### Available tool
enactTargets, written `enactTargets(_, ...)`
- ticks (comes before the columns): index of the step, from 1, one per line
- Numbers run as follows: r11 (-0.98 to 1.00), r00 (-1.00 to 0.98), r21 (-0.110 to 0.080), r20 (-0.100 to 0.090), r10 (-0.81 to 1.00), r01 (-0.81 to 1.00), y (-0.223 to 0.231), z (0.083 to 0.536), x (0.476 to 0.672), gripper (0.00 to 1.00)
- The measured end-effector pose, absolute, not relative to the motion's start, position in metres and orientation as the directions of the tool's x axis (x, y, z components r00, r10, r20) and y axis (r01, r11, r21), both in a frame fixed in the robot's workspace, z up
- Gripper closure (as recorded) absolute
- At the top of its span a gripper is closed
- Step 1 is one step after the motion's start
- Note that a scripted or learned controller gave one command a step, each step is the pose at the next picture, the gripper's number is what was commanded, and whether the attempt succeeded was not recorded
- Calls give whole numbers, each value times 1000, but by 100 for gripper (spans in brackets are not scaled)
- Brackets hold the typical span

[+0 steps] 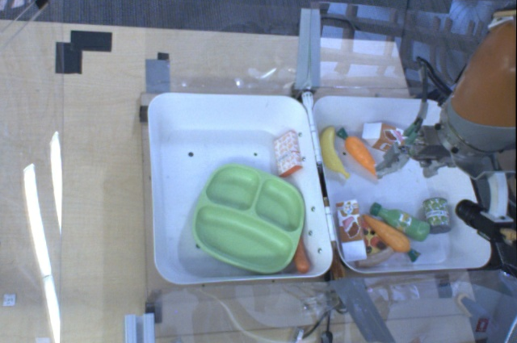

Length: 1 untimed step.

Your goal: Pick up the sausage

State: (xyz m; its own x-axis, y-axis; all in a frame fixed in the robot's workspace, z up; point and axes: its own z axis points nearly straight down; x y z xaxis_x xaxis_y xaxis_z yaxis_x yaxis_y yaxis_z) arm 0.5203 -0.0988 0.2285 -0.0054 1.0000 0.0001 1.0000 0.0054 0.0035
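Hovering the grey two-finger gripper [394, 162], openness impossible to tell, over the right white bin [477, 257], well apart from the small reddish-brown sausage [301, 258] lying down-left across the divider, seemingly pointing near-to-far, tucked against the green divided plate [249, 216].

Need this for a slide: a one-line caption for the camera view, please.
Gripper hovers over the right bin beside a toy carrot; green tray fills the left bin.

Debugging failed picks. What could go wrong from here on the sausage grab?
1. Gripper is in the right bin beside a carrot, while what looks like the sausage lies in the left bin: likely wrong-object grab.
2. That sausage sits squeezed between the green plate and the bin wall, so access looks tight.
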Motion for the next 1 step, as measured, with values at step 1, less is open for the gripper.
enactTargets(1,107,-107,3,0,994,994,-91,106,495,0)
